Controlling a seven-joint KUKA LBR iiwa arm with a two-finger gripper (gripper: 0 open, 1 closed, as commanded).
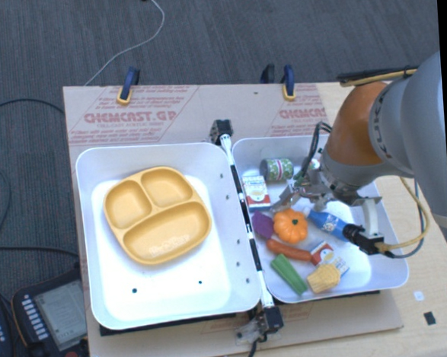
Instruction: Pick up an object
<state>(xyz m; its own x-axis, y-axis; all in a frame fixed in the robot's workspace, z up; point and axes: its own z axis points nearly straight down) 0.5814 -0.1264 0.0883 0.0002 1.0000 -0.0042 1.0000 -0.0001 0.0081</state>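
Orange pumpkin (290,224) sits just below the gripper (297,194); its grip state cannot be told. Descend centred over it, clear of the carrot (288,250) and blue bottle (327,221).

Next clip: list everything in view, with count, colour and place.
bins: 2, white, side by side on the bench
divided plate: 1, yellow, left bin
can: 1, green, right bin, far end
carton: 1, red and white, right bin
pumpkin: 1, orange, right bin, middle
carrot: 1, orange, near the pumpkin
green vegetable: 1, right bin, near end
bottle: 1, blue, right bin
clamps: 2, blue and yellow, board's far edge
pincer: 1, metal, above the pumpkin
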